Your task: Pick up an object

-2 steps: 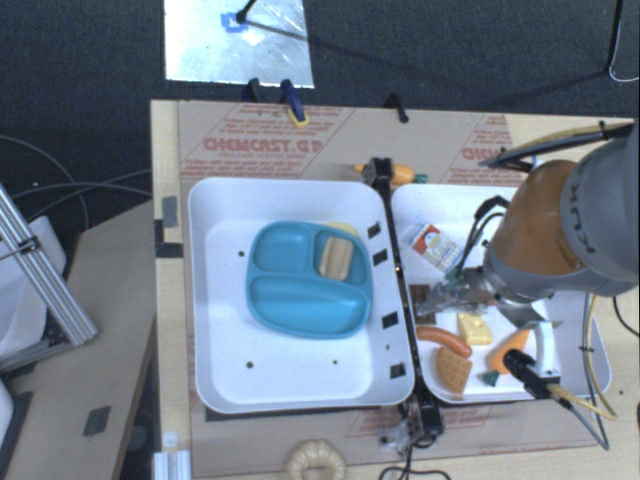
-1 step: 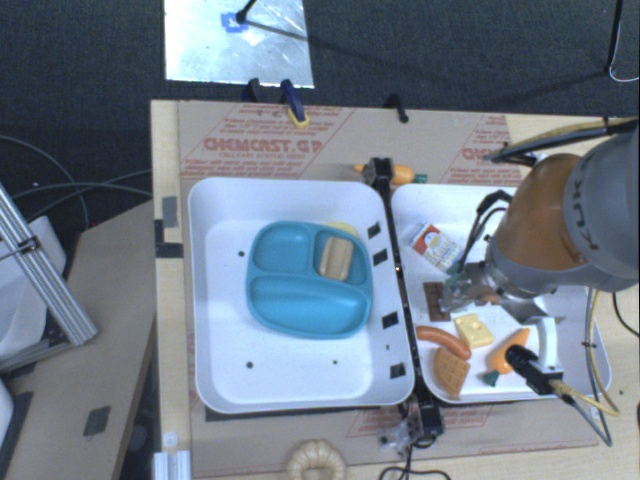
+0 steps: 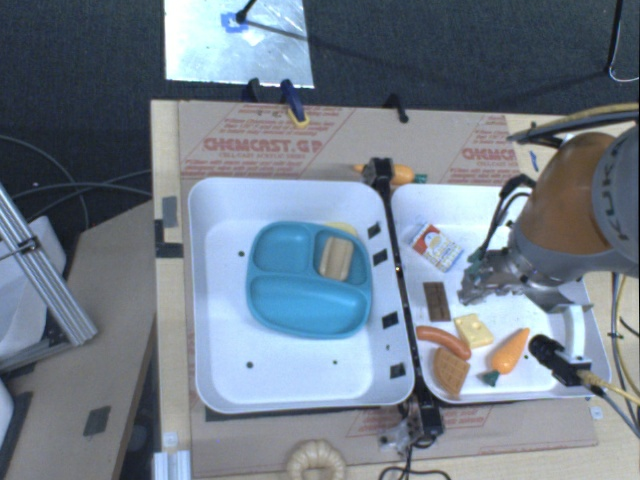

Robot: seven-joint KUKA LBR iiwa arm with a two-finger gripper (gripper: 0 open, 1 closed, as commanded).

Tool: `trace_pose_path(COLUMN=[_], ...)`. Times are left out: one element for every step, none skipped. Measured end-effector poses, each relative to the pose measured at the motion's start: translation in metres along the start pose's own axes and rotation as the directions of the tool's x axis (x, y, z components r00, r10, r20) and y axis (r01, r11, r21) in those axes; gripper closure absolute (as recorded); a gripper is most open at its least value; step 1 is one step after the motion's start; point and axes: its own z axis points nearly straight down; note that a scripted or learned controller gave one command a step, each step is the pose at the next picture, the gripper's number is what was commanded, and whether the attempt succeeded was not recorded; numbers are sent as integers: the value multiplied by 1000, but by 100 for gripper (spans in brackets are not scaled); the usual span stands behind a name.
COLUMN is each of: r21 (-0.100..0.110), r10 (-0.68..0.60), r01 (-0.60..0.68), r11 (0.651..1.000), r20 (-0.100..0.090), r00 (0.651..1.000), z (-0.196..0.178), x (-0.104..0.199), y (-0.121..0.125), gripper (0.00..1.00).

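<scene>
Gripper point(image 3: 484, 286) above right bin point(image 3: 500, 200), cheese point(image 3: 473, 329) just below

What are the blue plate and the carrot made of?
The blue plate looks like smooth, matte plastic: one even colour, moulded compartments with rounded edges. The carrot looks like toy plastic too, uniformly orange and smooth with a teal stub, though it could be rubber.

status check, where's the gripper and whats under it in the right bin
Gripper low over right bin, nothing seen between jaws. Cheese wedge and brown bar nearest. Carrot, sausage, carton close around.
</scene>
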Motion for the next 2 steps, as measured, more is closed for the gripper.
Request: trace_pose_path(r21=[1,-1], r10=[-3,-4], r01=[3,4], r11=[1000,1000], r20=[0,0], r00=[1000,1000], z=[-44,-78], x=[6,6], y=[-3,-2], gripper=[100,100])
